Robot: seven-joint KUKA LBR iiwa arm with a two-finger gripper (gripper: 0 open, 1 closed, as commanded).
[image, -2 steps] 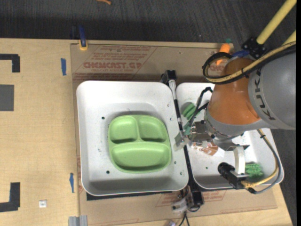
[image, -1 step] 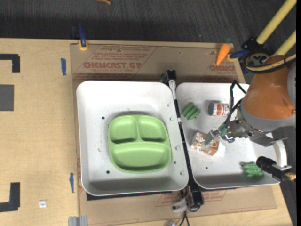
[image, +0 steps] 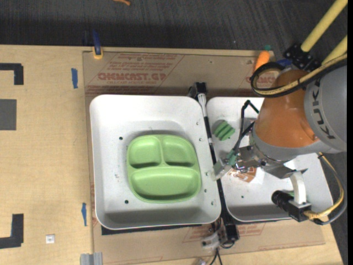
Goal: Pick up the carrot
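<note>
My gripper point(image: 230, 164) hangs low over the left side of the right bin point(image: 259, 214), close to the wall between the two bins. The grey arm and its orange band point(image: 284, 120) cover most of that bin. A small orange-brown thing point(image: 246, 174), possibly the carrot, lies on the bin floor just right of the gripper, partly hidden under the wrist. I cannot tell whether the gripper touches it.
A green ridged object point(image: 223, 130) lies at the back left of the right bin. A green divided plate point(image: 162, 167) sits in the left bin point(image: 105, 148). A black cable end point(image: 287, 202) hangs at the bin's front right.
</note>
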